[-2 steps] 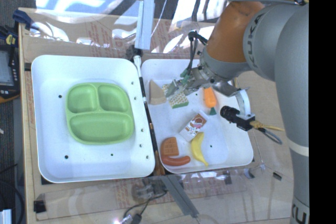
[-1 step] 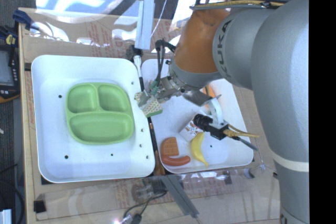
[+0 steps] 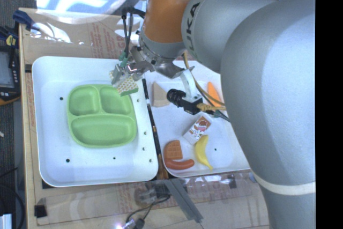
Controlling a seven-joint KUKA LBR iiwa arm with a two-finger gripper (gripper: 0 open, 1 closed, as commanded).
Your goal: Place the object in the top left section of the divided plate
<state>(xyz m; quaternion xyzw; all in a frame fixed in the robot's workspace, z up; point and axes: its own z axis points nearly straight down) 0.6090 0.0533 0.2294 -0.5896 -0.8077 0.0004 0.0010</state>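
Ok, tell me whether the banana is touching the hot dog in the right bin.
Apart. The camera view shows a strip of white bin floor between the banana and the hot dog.

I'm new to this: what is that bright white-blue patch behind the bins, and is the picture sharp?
Camera view: the patch is glare on the shiny bench sheet; the green divided plate is fairly sharp; the big grey arm looms close and soft-edged.

Just beside the tool (image 3: 124,73) a light green divided plate (image 3: 102,117) sits in a white bin (image 3: 53,163). The object (image 3: 126,85) under the tool is pale with a checked pattern. Farther off: yellow banana (image 3: 202,152), orange-red sausage (image 3: 176,155), orange carrot (image 3: 213,93), tan wedge (image 3: 159,95).
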